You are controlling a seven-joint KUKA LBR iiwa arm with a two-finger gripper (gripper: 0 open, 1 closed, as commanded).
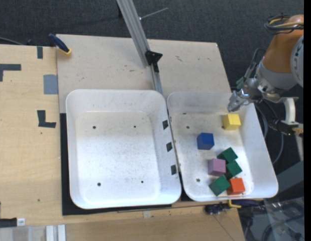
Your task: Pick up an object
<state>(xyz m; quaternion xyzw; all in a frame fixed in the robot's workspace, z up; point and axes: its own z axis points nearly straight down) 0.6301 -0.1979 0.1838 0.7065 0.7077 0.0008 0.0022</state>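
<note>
The right bin (188,107) holds several small blocks. A yellow block (231,121) lies near its far right side, a blue block (205,140) sits in the middle, and a purple block (216,166), three green blocks (228,155) and an orange block (237,186) cluster toward the near right corner. My gripper (236,102) hangs at the bin's far right rim, just above and beyond the yellow block. Nothing shows between its fingers.
The left bin (115,149) lies beside the right one, with a raised divider edge (170,139) between them. A slanted metal rail (137,31) crosses the bench behind the bins. A blue and yellow clamp (60,43) sits at the far left.
</note>
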